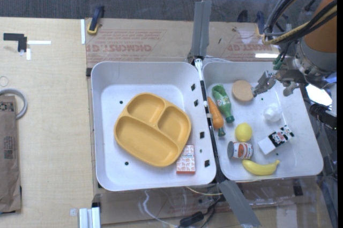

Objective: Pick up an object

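Hovering at the upper right of the frame, the claw stands wide apart with nothing between its fingers, above the right bin. Below it lie a tan disc, lemon and banana.

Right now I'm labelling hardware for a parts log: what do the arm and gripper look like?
The arm has a rounded orange section above a grey wrist, with black and yellow cables looping over it from the top right. The gripper is grey metal with two slim fingers and small dark fittings.
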Robot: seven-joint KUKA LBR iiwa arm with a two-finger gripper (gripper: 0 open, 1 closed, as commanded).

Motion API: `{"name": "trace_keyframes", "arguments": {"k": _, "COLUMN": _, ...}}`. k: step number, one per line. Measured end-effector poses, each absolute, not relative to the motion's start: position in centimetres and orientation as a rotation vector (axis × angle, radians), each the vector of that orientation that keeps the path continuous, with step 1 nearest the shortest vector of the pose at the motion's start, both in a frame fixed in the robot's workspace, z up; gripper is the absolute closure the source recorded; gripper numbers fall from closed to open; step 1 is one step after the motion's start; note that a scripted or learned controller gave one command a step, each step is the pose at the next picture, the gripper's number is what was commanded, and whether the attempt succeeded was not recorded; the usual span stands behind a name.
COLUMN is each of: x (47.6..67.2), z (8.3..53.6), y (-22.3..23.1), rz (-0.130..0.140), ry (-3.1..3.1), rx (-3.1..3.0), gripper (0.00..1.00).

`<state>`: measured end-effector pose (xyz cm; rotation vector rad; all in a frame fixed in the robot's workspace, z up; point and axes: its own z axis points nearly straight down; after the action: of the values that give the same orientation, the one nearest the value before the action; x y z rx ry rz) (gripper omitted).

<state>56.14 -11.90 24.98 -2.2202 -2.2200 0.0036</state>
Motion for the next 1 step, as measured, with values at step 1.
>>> {"name": "trace_keyframes", "arguments": {"k": 1, "x": 51.31, "z": 20.31, "y": -16.89, "rz": 0.005, "ry": -2.219, "rx": -2.22, "gripper": 0.0}}
